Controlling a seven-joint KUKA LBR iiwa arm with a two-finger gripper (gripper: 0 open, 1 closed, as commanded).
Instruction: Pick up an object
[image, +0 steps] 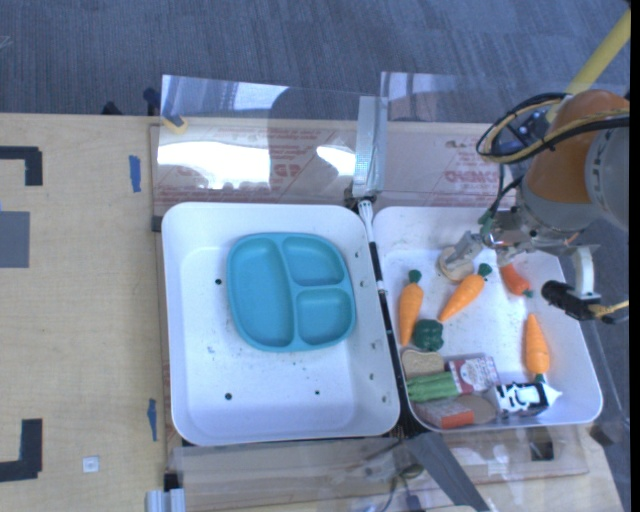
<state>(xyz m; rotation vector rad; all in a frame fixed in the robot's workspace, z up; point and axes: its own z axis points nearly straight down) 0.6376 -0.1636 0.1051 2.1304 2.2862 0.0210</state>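
My gripper (459, 259) reaches down into the back of the right bin (585, 395), hanging from the grey arm with its orange band (570, 150). It sits just above and left of the leafy end of a slanted carrot (463, 294). A second carrot (409, 308) lies to the left near the bin's dividing wall. A third carrot (537, 346) lies at the right. A small red-orange piece (514, 280) rests under the wrist. I see nothing lifted off the bin floor.
The left bin (190, 390) holds a blue divided plate (291, 291). At the front of the right bin lie a dark green piece (428, 334), a green packet (427, 386), a red-and-white packet (473, 373) and a black-and-white toy (522, 397). Clear panels stand behind both bins.
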